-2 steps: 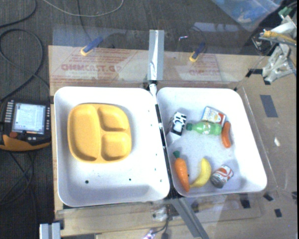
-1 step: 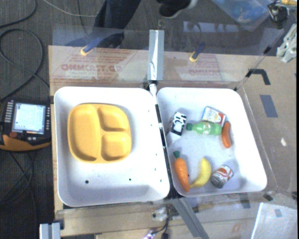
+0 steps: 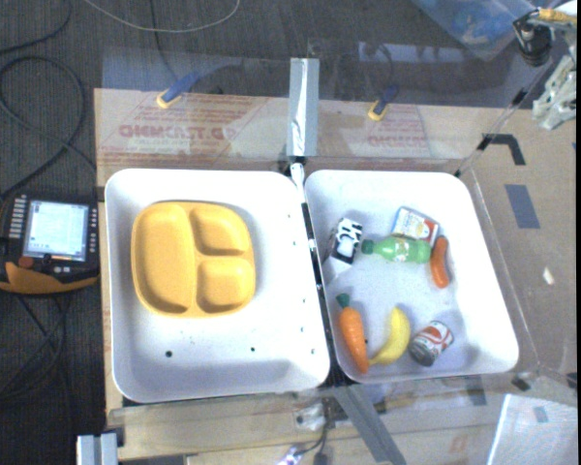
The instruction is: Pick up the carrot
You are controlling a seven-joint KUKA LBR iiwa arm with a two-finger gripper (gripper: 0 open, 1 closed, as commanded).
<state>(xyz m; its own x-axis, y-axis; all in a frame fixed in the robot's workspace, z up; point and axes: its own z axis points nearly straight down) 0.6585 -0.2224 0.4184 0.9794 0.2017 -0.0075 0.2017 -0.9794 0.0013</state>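
Two shallow white bins are seen side by side in the middle of the frame; the left bin (image 3: 126, 356) bears a yellow divided tray (image 3: 195, 258), and the right bin (image 3: 484, 327) holds a scatter of small things. The carrot (image 3: 352, 334) is found in the lower left corner of the right bin, lying roughly lengthwise up and down the frame, its green top toward the upper end, close against the bin's left wall; a banana (image 3: 395, 336) lies just beside it on the right, and a small can (image 3: 430, 342) lies further right. Above these, a green bottle (image 3: 399, 250), a red sausage (image 3: 441, 262), a small carton (image 3: 415, 225) and a black-and-white packet (image 3: 346, 240) are gathered in the upper part of the same bin.

At the upper right edge of the frame a pale part of the arm's end (image 3: 557, 90) is glimpsed, well apart from the bin; whether the tool is released or clenched cannot be told, and nothing is seen grasped by it.

The approach is judged not yet begun; the carrot would best be taken across its narrow width, near its middle, from straight above; care is called for, since the wall on one side and the banana on the other leave little room, and the banana could be nudged or caught along with it.
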